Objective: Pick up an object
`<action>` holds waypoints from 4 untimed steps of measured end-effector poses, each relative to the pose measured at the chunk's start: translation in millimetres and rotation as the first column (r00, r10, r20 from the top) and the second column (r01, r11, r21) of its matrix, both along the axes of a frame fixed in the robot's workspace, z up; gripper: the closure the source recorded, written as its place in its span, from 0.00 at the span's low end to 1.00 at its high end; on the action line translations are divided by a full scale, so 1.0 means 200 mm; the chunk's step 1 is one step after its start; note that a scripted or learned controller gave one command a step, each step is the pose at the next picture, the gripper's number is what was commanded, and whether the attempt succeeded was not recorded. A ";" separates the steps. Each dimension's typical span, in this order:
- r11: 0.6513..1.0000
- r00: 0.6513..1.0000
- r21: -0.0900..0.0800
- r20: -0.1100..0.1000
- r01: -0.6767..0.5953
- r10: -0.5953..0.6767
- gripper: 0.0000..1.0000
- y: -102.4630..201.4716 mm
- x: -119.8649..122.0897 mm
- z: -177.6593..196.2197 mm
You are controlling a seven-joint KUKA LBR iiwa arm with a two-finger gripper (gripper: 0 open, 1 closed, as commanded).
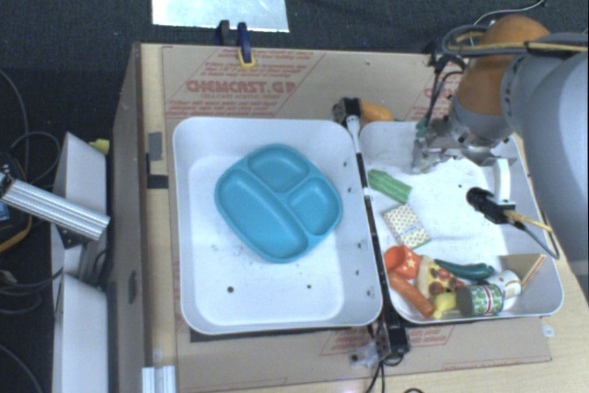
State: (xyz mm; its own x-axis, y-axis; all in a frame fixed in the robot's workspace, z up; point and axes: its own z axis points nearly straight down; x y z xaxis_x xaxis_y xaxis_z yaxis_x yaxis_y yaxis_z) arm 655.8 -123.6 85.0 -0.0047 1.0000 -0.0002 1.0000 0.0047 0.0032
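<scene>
- While the gripper (425, 154) hangs low at about twelve o'clock in the right bin (543, 290), I can't tell from here whether the claw is apart or together, and nothing is visibly caught in it.
- The nearest thing to pick is the green vegetable piece (390, 187), lying on the bin floor just toward seven o'clock of the claw and apart from it.
- It lies aslant, so I reckon the wrist should turn until the grip crosses its narrow width.
- The checkered block (405, 224) sits a little further toward six o'clock, with free floor around it; a fair second choice.
- The heap at six o'clock in the bin, with the orange pepper (401, 260), dark green pod (465, 270) and small can (480, 298), is packed tight; a grab there would likely slip.
- The blue divided plate (278, 202) in the left bin (207, 290) looks too broad for this claw.
</scene>
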 end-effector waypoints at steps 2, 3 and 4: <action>1.000 1.000 -0.004 0.006 -0.009 0.009 1.00 0.00 0.01 0.11; 1.000 1.000 -0.005 0.009 -0.013 0.013 1.00 0.00 0.02 0.17; 1.000 1.000 -0.006 0.013 -0.017 0.017 1.00 0.00 0.02 0.23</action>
